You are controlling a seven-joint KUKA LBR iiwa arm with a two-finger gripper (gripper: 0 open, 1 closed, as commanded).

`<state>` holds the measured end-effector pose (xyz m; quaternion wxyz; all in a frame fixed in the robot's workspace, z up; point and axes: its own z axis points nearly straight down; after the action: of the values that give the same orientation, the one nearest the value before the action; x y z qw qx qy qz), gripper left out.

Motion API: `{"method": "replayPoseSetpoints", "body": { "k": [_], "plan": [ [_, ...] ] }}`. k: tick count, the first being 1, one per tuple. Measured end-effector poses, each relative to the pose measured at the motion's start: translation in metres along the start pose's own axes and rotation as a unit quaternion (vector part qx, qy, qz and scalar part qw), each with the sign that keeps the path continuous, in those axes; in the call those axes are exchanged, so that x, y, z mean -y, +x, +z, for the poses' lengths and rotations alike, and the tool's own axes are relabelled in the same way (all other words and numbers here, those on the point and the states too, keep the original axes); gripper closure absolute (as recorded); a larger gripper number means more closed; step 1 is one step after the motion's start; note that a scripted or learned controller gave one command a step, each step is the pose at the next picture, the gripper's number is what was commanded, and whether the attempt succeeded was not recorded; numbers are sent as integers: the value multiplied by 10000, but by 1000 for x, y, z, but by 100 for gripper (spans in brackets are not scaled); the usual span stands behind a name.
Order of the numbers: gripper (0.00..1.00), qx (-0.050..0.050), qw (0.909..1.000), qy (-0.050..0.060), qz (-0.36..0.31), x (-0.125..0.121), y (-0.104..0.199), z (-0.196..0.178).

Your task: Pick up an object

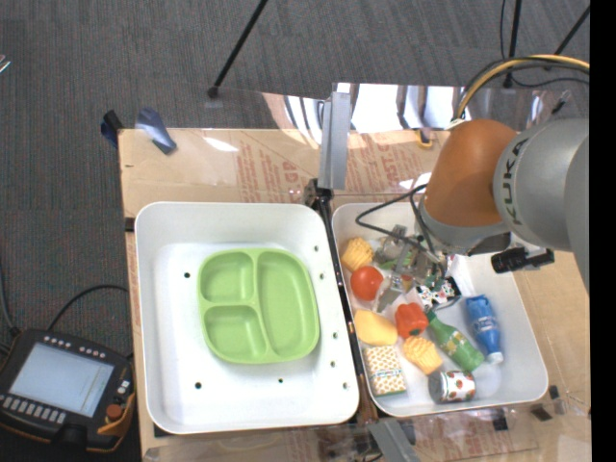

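Note:
My gripper [399,266] hangs low over the upper middle of the right bin [527,354], below the orange wrist band. It is right beside a red tomato [366,282] and a yellow corn piece [357,253], with a black-and-white patterned item [440,293] just to its right. Around them lie a yellow lemon [375,328], a red-orange pepper [411,319], a green bottle [456,346], a blue bottle [483,325], a small can [452,385], a cracker box [385,370] and a ridged yellow piece [422,354]. Nothing shows as lifted.
The left bin [164,258] holds a green divided plate [258,304]. A vertical metal post [333,147] stands behind the seam between the bins. A control pendant [63,383] lies at the lower left, off the bench. Cables loop above the arm.

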<state>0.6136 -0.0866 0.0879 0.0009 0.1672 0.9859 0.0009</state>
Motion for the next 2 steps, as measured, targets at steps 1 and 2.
{"method": "replayPoseSetpoints", "body": {
  "k": [1, 2],
  "plan": [
    [0, -13, 10000, 8, 31, 15, 47, 1],
    [0, -20, 9953, 11, 967, 44, 127, 1]
  ]
}}
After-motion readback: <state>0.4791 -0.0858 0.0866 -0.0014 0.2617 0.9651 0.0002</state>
